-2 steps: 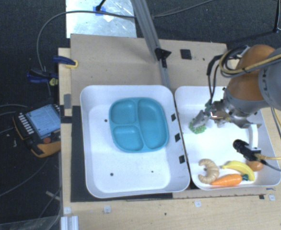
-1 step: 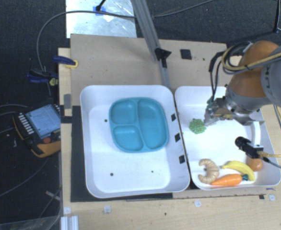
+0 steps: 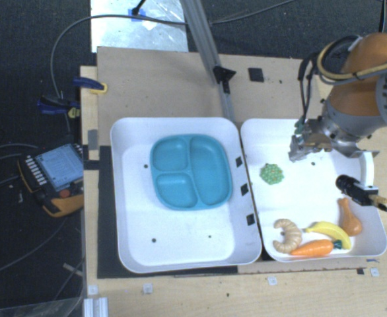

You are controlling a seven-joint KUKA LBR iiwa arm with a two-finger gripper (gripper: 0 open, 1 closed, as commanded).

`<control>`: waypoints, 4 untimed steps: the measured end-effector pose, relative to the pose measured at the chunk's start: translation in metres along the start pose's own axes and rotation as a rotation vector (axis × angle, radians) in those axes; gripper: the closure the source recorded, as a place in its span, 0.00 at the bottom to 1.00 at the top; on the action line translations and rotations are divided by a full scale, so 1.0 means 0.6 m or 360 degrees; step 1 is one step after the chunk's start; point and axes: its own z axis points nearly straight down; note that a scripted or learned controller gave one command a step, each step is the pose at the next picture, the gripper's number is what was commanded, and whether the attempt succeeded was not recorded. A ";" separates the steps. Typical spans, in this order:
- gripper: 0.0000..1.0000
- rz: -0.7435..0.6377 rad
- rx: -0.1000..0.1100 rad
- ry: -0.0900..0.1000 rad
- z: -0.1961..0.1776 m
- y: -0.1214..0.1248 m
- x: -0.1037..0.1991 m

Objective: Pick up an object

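My gripper hangs over the upper part of the right bin, its fingers pointing down and to the left. A green bumpy ball like a broccoli head lies just below and left of it, apart from the fingers. Along the bin's near edge lie a tan croissant, an orange carrot, a yellow banana and a brown drumstick. Nothing shows between the fingers.
The left bin holds a blue divided plate. A metal pole slants over the bench's far side. Clamps and a small device lie off the bench to the left.
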 end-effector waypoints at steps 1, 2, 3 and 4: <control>1.00 0.0000 0.0001 0.0000 -0.078 0.003 0.000; 1.00 -0.0008 0.0006 0.0004 -0.090 0.026 0.088; 1.00 -0.0008 0.0007 0.0004 -0.091 0.034 0.168; 1.00 -0.0007 0.0006 0.0003 -0.081 0.069 0.244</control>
